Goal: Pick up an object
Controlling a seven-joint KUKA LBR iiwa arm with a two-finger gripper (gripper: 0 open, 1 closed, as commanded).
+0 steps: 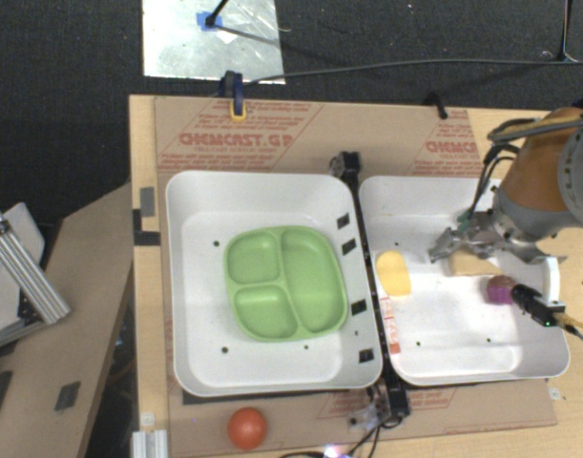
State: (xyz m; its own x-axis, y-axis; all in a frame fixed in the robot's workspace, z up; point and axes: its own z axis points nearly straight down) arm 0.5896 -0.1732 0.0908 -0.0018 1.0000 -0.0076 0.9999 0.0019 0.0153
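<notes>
A pale yellow object (394,273) lies in the right bin (463,356), close to its left wall. Further right in the same bin rests a small purple object (501,289). My gripper (450,244) hangs low over the right bin's back half, between these two and slightly behind them. It is a short way right of the yellow object and touches neither. Nothing shows in its grasp. The grey arm with its orange band (544,175) comes in from the right.
The left bin (191,356) holds a green divided plate (284,283). An orange ball (247,427) sits on the bench in front of the left bin. A black divider with clips (360,256) runs between the bins. A cable crosses behind them.
</notes>
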